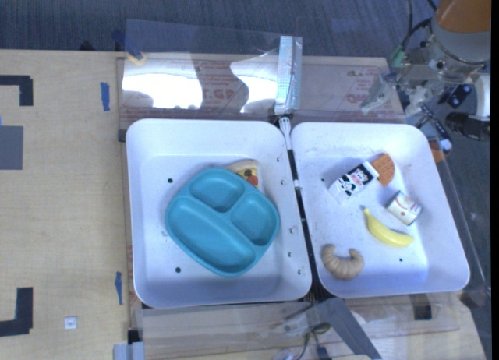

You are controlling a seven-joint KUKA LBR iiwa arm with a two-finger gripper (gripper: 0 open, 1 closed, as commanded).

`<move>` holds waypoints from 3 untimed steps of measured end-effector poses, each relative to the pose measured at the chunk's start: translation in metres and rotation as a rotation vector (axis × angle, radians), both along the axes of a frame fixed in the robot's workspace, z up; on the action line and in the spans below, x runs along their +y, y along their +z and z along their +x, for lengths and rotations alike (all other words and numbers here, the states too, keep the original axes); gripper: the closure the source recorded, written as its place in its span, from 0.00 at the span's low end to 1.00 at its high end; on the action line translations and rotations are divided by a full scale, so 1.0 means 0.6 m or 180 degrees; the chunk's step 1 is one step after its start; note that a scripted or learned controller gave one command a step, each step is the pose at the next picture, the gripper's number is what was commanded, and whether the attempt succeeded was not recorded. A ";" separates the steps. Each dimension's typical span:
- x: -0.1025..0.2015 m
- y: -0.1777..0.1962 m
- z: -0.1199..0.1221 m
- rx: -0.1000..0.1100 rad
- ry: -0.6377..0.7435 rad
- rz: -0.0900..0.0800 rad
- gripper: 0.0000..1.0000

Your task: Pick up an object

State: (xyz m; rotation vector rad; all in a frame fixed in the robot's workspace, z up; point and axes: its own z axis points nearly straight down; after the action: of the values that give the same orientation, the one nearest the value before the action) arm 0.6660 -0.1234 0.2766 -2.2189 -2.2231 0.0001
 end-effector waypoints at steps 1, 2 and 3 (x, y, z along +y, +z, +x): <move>0.037 -0.163 -0.091 0.0014 0.0413 0.0002 0.00; 0.010 -0.282 -0.098 -0.0028 0.0595 -0.0007 0.00; 0.016 -0.316 -0.150 -0.0020 0.0489 -0.0004 0.00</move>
State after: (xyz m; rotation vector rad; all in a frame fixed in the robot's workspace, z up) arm 0.5759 -0.1140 0.0872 -2.0451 -2.3909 -0.0053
